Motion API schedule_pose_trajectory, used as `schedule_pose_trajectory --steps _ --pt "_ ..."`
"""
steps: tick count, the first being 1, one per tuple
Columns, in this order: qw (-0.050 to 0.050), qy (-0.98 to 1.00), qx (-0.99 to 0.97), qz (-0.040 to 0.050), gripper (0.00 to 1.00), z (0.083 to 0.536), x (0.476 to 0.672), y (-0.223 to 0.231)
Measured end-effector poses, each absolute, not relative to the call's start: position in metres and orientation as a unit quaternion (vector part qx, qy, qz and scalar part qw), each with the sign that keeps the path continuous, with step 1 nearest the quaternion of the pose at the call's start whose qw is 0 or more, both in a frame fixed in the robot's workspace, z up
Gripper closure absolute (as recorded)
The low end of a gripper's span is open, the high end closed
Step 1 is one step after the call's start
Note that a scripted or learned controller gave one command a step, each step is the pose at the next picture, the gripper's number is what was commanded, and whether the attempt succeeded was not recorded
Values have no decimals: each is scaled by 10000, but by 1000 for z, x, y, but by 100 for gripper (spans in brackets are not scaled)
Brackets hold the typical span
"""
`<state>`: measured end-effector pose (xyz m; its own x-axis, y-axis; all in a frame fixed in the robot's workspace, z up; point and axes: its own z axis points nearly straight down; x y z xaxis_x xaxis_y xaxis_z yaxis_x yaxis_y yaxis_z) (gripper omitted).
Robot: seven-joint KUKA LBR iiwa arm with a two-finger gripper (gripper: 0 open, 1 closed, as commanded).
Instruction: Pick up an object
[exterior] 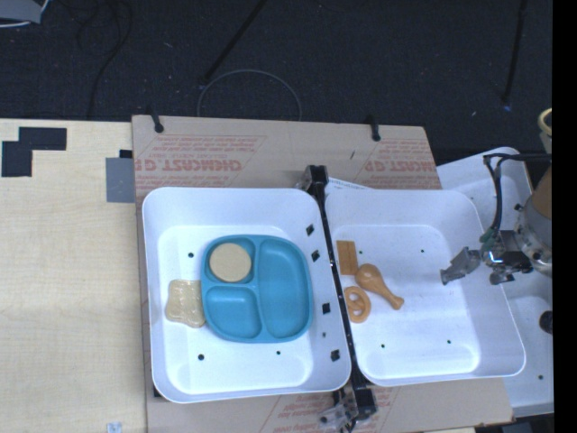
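The hand (pixel 464 269) is seen at the right white plastic bin's (pixel 451 359) three o'clock rim; whether its grip is wide or narrow cannot be told; a tan wooden spoon-shaped toy (pixel 379 285) lies toward nine o'clock there, touching a pretzel-shaped piece (pixel 357 304); a blue divided plastic tray (pixel 261 291) sits in the left white bin (pixel 171 215); mirrored red lettering is printed on the cardboard sheet (pixel 207 162), unreadable.

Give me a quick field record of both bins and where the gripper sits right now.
left bin: blue divided tray with a tan round disc in its upper-left compartment; pale yellow piece beside the tray's left edge
right bin: tan block, drumstick-shaped toy, pretzel-shaped toy, all near its left wall
gripper: over the right bin's right side, holding nothing
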<state>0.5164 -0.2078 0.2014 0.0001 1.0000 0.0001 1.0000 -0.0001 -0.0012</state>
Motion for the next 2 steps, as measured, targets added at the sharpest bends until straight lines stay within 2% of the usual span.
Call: schedule_pose_trajectory --steps 2 --pt "44 -7071 -7071 18 0 91 516 -192"
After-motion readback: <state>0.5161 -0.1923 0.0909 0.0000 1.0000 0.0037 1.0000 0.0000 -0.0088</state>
